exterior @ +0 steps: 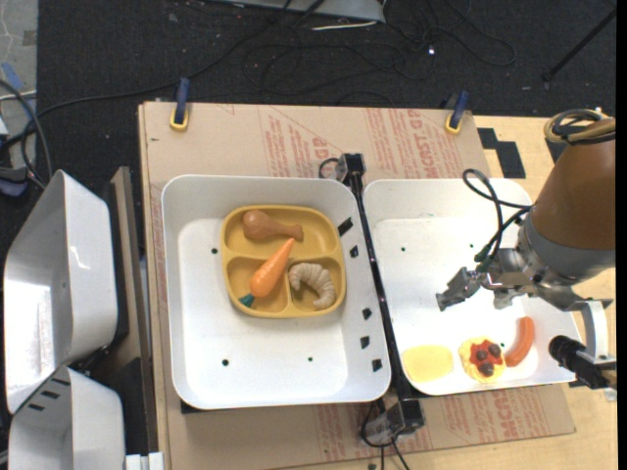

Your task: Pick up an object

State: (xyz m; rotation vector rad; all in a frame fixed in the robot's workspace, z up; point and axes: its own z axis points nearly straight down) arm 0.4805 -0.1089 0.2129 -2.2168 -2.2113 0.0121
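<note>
In the right bin (421, 204), near its front edge, lie three toy foods: a pale yellow flat disc (428, 362), a small yellow tart with red and dark toppings (483, 357), and an orange-red sausage (520, 341). My gripper (458, 290) hangs over the middle of the right bin, up and left of the tart and apart from all three. Nothing shows in it. The left bin (196, 341) holds a yellow divided plate (231, 231) with a brown drumstick (270, 226), an orange carrot (271, 269) and a pale shrimp (313, 282).
The grey arm (578, 213) with its orange band covers the right bin's right side. A black cable (495, 204) loops above the gripper. A black divider (370, 272) runs between the bins. White containers (49, 292) stand left of the bench.
</note>
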